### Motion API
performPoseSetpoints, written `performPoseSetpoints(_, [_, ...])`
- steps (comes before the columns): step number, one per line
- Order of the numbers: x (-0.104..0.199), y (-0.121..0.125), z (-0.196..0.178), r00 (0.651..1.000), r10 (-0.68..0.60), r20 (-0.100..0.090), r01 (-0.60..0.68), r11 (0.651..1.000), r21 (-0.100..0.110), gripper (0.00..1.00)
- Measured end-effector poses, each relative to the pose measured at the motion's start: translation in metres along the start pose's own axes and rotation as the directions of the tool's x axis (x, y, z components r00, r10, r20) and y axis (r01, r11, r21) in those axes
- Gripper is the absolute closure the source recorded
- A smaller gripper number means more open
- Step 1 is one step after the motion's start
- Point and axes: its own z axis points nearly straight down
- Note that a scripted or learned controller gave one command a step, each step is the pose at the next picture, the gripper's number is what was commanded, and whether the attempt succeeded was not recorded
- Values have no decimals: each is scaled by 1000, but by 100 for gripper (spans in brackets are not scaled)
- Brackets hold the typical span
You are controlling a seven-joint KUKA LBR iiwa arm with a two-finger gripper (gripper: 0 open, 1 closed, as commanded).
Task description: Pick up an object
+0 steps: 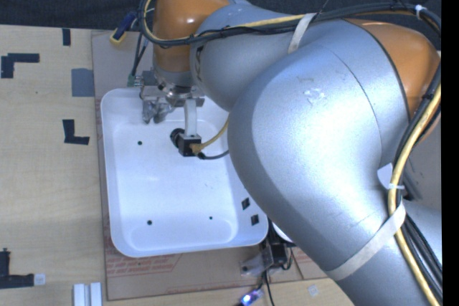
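Grey arm (323, 154) bulks across the near right and hides whatever lies behind it. At far left the bench (43, 175) shows pale wood with a few black tape marks (72, 132). Next comes a white bin (165, 190), its floor bare but for some dark specks (149, 221) too small to name. The gripper (154, 111) hangs over the bin's far left corner, close above the floor. How far it is open I cannot tell, and I see nothing held in it. Further right, two small dark bits (249, 211) sit at the bin's right edge, just beside the arm. They may be marks rather than loose things.

As for the object to pick up, I cannot make one out for certain. It may be among those specks, or hidden behind the arm.

By my reading the step in hand is the reach — the grasp is not yet made. The next move calls for a target first: settle on something real, bring the gripper squarely above it, then lower and close. Closing on that bare corner would likely catch nothing.
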Motion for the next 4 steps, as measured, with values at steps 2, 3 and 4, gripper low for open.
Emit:
performPoseSetpoints(2, [-83, 1, -20, 1000, 10, 6, -10, 1000, 0, 0])
performPoseSetpoints(3, [-79, 0, -25, 1000, 5, 5, -5, 1000, 4, 100])
performPoseSetpoints(4, [-79, 0, -32, 1000, 4, 6, -4, 1000, 9, 100])
